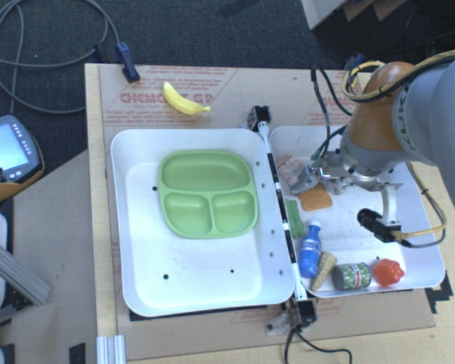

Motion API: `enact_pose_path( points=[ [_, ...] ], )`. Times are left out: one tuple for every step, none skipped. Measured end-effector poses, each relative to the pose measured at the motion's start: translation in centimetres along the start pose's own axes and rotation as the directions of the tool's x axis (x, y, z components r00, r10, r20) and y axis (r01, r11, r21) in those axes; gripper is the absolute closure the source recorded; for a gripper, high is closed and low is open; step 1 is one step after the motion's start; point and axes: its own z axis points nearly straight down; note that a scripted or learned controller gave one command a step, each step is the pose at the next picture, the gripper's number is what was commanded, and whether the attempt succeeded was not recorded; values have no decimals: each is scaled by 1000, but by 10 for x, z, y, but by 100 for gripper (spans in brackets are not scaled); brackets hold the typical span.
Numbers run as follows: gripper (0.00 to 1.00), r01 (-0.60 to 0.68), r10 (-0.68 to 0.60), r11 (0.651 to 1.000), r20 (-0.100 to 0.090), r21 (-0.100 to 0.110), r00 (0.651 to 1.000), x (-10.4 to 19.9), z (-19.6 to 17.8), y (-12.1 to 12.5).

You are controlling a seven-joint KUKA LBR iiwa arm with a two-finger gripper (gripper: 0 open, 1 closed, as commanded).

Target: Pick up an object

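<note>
Camera view: the hand point(312, 171) is low in the right bin point(421, 237), just above a tan biscuit-like piece point(316, 199); whether it is apart or together I cannot tell. Nothing looks lifted yet, so the pick seems still to do. Below the biscuit lie a blue bottle point(310, 249), a cone point(324, 268), a can point(353, 276) and a red tomato point(388, 272). Left of it, a green tray point(208, 192) sits in the other bin. A banana point(183, 100) lies on the surface point(110, 89); cables trail over dark carpet.

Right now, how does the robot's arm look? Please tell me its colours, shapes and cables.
The arm is thick, rounded and grey, with an orange band above the wrist. Yellow and black cables loop over the band, and another cable runs down beside the lower right of the wrist. The hand is a small metal part under a round grey flange. A black cylinder sticks out beside it.
</note>
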Motion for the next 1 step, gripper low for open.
enact_pose_path(
  points=[
    [100, -1, 1, 1000, 1, -3, 1000, 0, -11, 1]
  ],
)
